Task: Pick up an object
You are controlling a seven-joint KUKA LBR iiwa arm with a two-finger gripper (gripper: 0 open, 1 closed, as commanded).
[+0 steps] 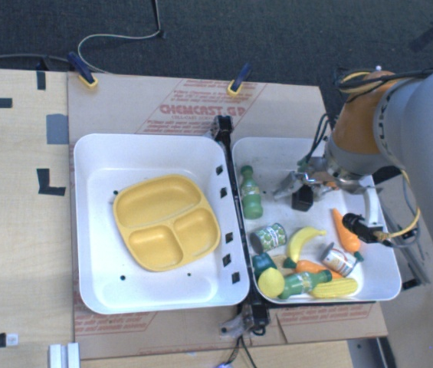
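gripper (299, 190): over bare floor in upper half of right shallow white bin (388, 282), finger state cannot be told | toy food pile incl. yellow plastic banana (303, 241): crowds near rim | green plastic bottle (250, 194): along left wall | yellow three-compartment plastic tray (167, 221): left white bin (93, 228), open margin all round

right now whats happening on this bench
A grey arm reaches in from the right, its gripper low over the upper part of the right bin, on a bare patch. Nothing shows between the jaws. Toy food lies nearby: a green bottle, a banana, a carrot. The left bin holds a yellow divided plate.
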